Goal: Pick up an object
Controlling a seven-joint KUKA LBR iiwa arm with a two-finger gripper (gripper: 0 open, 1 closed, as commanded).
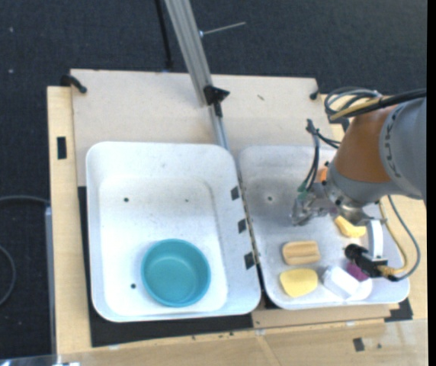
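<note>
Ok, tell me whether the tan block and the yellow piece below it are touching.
Apart. The camera view shows a thin strip of white bin floor between the tan block and the yellow piece.

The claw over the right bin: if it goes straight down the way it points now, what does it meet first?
Most likely the bare floor of the right bin. The claw points down above it, and the tan block lies nearer the camera, apparently off that line; depth is hard to judge.

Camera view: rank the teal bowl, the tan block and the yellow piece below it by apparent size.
1. teal bowl, clearly largest.
2-3. tan block and yellow piece look about alike; I won't rank them.
</note>
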